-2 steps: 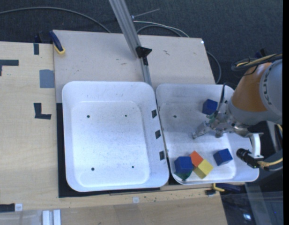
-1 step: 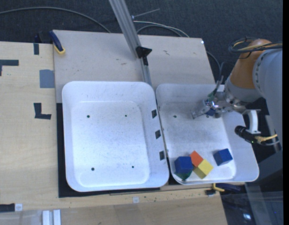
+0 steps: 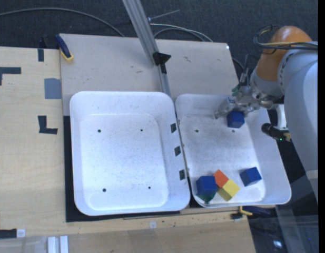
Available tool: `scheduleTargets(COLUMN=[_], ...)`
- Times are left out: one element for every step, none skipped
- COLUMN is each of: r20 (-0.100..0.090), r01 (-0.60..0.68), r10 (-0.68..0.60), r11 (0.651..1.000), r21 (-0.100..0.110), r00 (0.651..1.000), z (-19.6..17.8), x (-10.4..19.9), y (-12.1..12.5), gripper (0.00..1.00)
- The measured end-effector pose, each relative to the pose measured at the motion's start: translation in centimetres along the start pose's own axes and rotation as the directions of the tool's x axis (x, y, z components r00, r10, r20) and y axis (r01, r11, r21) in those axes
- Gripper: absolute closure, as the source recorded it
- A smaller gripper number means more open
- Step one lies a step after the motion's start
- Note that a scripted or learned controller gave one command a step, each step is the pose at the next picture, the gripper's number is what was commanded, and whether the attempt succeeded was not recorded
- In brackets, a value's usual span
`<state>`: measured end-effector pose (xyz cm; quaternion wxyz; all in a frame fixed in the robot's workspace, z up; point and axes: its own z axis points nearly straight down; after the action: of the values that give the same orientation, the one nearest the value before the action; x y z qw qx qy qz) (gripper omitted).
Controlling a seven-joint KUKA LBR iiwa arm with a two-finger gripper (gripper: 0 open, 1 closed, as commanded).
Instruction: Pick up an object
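1. Blue block sits in the right bin near its far edge, directly under the claw; whether the claw is clenched on it, I cannot tell.
2. Good practice: lift straight up, slowly, keeping off the bin's wall.
3. Well nearer in that bin cluster a blue cube, orange block, yellow block and another blue piece; none obstructs.
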<state>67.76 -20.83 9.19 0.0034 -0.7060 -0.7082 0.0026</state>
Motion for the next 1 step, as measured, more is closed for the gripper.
scheduleTargets(r20=[0.003], r01=[0.002], r10=[-0.002], r11=[1.0], r21=[-0.002], r00=[1.0], z=[-1.06], x=[0.04], y=[-0.04], gripper=[1.0])
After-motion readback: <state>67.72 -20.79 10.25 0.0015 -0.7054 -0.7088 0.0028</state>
